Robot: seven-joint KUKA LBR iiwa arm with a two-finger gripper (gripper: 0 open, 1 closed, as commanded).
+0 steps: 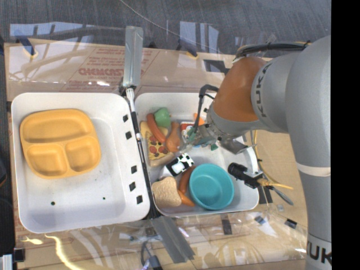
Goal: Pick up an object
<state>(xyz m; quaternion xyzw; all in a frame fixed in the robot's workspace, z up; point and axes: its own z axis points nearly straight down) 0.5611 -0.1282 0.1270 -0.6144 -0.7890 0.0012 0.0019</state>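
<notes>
The arm reaches over the right bin (251, 202), its gripper (194, 135) low among the toys at the middle of that bin. Whether it is wide, narrow or holding anything, I cannot tell; the wrist hides it.

Candidates crowd around it: a sausage (173, 136) just at nine o'clock, a green piece (162, 116) at ten, a teal bowl (211, 186) at five, bread (166, 192) at seven. The left bin (73, 212) bears a yellow tray (59, 140), probably left apart as a drop-off.

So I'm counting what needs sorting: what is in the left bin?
The left bin holds one yellow divided tray, lying flat with nothing showing in its three compartments. Whatever lies beneath the tray is covered.
</notes>
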